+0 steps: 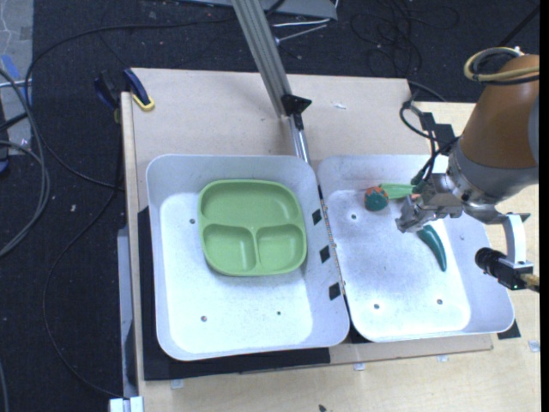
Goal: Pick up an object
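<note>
Teal curved object, pepper-like in shape, lies on the floor of the right bin, in its right half, long axis running from upper left to lower right. Its upper end sits directly under the claw; contact cannot be confirmed from this angle.

Claw is low over the right bin, just above the teal object's upper end. Whether it is released or clenched cannot be told here, and nothing is seen gripped.

2 further items in the same bin, up and left of the claw: a small round piece, green with a red-orange top, and a light green flat strip touching or just beside it, reaching toward the claw.

The arm enters from the right, its orange band above the grey wrist.

Left bin holds a light green 3-compartment plate, right way up, set in the upper middle of the bin. The 2 bins sit side by side, edges touching, on a pale wooden surface. A metal pole slants down from the top toward the junction between the bins.
</note>
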Available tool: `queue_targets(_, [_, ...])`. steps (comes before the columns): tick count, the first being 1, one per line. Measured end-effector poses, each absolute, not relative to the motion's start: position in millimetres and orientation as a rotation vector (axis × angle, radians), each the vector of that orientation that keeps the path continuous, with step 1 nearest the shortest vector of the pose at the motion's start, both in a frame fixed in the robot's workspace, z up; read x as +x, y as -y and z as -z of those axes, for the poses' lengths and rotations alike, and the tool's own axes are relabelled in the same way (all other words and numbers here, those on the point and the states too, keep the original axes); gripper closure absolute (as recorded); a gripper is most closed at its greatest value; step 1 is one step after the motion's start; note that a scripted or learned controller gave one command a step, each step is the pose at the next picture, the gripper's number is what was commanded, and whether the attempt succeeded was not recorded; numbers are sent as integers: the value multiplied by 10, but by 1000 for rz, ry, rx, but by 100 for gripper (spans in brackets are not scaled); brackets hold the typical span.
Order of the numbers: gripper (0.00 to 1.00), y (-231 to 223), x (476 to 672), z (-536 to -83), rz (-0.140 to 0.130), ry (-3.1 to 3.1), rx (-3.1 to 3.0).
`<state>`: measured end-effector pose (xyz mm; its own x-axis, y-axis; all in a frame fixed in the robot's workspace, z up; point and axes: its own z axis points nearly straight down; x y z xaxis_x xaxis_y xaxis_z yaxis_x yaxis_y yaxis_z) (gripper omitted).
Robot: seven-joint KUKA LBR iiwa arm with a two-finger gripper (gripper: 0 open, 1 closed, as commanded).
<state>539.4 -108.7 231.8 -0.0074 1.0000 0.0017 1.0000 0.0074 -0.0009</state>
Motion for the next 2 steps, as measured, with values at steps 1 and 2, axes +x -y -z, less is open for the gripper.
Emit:
queue_targets(1, [100, 567, 5387, -2414, 3, 2230, -2213])
queue_targets(2, [100, 47, 5400, -2493, 3, 2230, -2212])
